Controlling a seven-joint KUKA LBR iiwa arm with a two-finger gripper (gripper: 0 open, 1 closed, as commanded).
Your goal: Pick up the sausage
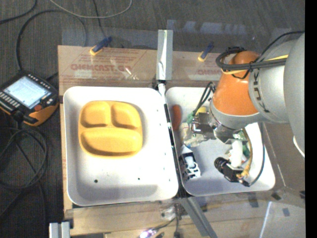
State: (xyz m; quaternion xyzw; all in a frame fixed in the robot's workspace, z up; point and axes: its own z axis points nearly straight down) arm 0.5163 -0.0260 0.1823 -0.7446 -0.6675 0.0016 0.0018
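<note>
The arm's orange band (237, 95) is looming closest, hanging over the right bin (267, 180). The gripper (190, 166) is hovering low at that bin's left side, and I cannot tell its state. The sausage (176, 117) is lying lengthwise against the bin's left wall, just above it, untouched. It's looking light, soft and slippery; take it across the middle.

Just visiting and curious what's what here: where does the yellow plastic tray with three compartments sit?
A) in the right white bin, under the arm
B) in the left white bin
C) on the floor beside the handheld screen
B: the yellow three-compartment plastic tray rests on the floor of the left white bin, while the grey-and-orange arm hangs over the right white bin.
</note>
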